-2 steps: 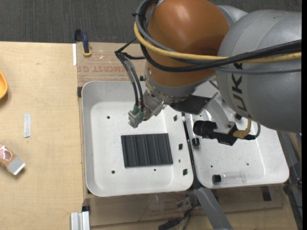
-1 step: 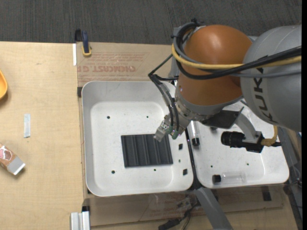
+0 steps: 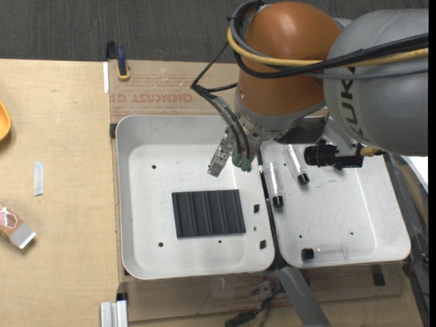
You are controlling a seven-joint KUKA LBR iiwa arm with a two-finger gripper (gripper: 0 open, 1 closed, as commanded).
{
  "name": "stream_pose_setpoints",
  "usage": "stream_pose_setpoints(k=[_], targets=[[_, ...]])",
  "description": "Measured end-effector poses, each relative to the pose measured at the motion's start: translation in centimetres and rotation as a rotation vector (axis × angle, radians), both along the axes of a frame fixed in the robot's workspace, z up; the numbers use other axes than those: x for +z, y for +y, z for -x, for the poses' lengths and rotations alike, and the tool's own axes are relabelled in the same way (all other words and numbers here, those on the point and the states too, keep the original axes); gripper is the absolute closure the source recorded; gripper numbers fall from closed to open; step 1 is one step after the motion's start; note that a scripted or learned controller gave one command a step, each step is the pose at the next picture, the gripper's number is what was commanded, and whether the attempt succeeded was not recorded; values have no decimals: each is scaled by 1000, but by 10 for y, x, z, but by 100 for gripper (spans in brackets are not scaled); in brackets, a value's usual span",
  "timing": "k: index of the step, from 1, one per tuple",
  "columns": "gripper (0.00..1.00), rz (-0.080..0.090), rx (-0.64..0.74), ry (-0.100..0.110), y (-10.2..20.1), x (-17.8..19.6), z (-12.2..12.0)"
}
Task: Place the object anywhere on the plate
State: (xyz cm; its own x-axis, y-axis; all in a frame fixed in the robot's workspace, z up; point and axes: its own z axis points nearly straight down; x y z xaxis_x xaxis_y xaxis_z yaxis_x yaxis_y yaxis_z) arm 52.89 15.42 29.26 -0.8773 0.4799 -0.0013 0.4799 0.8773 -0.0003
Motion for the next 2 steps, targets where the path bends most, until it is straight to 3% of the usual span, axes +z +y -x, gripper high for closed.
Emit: stream_pose_setpoints(k=[1,2], targets=[[100,0,118,1,4,31,50],[100,0,352,3,20,-3,51]])
